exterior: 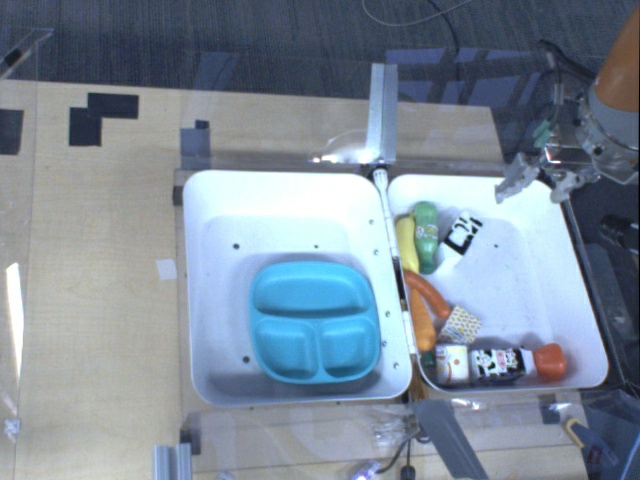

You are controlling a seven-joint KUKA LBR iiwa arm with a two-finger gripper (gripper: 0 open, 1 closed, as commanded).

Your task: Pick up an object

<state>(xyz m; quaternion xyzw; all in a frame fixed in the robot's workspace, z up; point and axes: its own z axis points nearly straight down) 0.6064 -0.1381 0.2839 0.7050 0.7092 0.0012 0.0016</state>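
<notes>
A pale wood-grain desk [90, 298] fills the left and lower part of the view, marked with black tape shapes [100, 116] near its far left edge. Beyond it lies dark blue-grey carpet [220, 13], across which a thin black cable [440, 13] loops. Lighting is even and soft.

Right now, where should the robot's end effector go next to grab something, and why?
Probably left and down toward the green bottle. The end effector hovers by the right bin's top rim with nothing between its fingers, and the items lie along the bin's left side and bottom.
</notes>
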